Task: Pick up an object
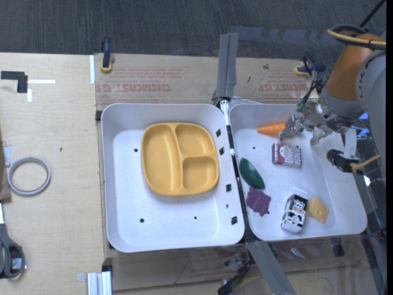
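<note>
The bench (49, 226) carries two white bins side by side: the left bin (123, 226) at 9 o'clock of the divider and the right bin (338, 220) at 3 o'clock of it. The arm (356, 66), grey with an orange band, comes in at 2 o'clock of the view and hangs over the right bin's far edge. In the left bin lies a yellow tray (180, 158) with three compartments, near the bin's middle, toward 12 o'clock. The gripper (293, 128) sits at 12 o'clock in the right bin, just beside the carrot (270, 128), which lies at 9 o'clock of it; whether the fingers are released or clenched cannot be told, and nothing shows between them. At 6 o'clock of the gripper lies a red packet (287, 155). Toward 7 o'clock, near the divider, rests a green piece (252, 173), with a purple piece (258, 201) just at its 6 o'clock. At the bin's 6 o'clock stands a small carton (295, 212), touching or just beside a cheese wedge (318, 209) at its 3 o'clock. On the bench at 9 o'clock lies a tape ring (27, 176).
</note>
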Robot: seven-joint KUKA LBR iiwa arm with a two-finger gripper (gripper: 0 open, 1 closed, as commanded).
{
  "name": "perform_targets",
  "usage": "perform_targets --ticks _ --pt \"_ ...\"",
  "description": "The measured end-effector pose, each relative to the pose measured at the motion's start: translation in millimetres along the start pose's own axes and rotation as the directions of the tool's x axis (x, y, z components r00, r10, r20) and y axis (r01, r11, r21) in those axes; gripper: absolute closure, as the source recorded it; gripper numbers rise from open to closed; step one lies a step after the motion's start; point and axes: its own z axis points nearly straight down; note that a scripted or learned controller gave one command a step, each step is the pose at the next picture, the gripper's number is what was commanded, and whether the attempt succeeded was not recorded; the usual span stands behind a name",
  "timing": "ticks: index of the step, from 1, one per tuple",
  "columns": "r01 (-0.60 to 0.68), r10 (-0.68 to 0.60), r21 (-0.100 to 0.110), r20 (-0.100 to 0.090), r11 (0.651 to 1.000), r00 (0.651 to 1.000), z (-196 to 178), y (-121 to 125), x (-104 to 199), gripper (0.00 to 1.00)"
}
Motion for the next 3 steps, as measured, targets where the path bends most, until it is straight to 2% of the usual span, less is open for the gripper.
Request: perform_targets --ticks 1,2,3 --pt "-0.349 0.348 0.032 0.017 0.937 0.937 -10.3 0.4 22.7 0.00" --pt "-0.687 0.686 0.055 0.033 0.725 0.726 -0.5 -3.3 39.2 0.00" --pt "-0.299 0.299 0.007 0.004 0.954 0.954 1.7 -8.9 10.4 0.00"
